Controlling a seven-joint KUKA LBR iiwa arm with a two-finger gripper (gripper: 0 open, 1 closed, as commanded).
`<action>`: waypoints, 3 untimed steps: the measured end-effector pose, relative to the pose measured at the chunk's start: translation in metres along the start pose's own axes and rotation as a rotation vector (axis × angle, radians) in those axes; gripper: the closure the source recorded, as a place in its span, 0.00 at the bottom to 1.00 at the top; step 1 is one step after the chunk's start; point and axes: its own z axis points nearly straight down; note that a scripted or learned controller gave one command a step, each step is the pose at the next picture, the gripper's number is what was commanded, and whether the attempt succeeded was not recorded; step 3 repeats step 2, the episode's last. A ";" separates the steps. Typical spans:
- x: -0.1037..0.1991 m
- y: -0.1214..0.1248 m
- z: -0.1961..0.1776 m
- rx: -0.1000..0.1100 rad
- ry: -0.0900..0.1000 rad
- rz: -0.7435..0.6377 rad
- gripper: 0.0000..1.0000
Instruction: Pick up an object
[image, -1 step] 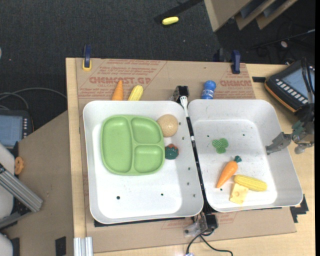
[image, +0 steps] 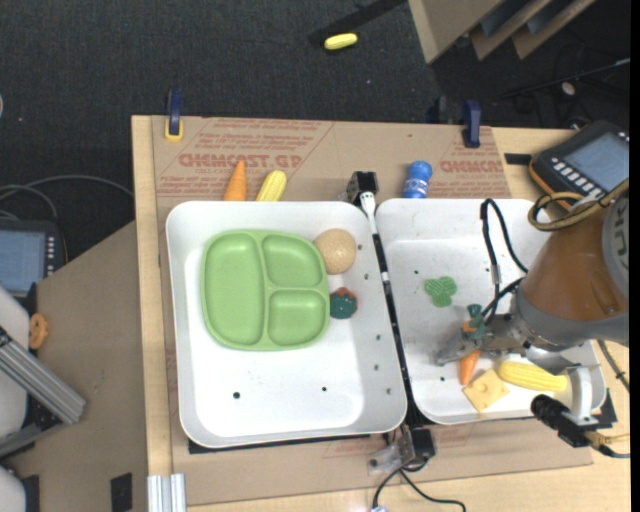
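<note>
Right bin (image: 420, 300), near edge: a cheese wedge (image: 486, 392) lies beside a yellow corn cob (image: 533, 377), whose long axis runs left-right. Just beyond, a small carrot (image: 467, 369) points roughly near-far. The gripper (image: 470, 342) sits directly over the carrot's far end; finger opening and any grasp cannot be determined, probably due to blur. Farther left lies a green leafy piece (image: 439, 291).

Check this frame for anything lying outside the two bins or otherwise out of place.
Yes. A carrot, a corn cob and a blue bottle lie on the bench behind the bins, outside them. A yellow object sits on the dark floor beyond the bench.
</note>
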 end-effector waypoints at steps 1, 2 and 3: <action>-0.006 0.002 -0.018 -0.015 -0.010 0.006 1.00; 0.063 0.041 -0.106 -0.024 -0.009 -0.004 1.00; 0.063 0.041 -0.106 -0.024 -0.009 -0.004 1.00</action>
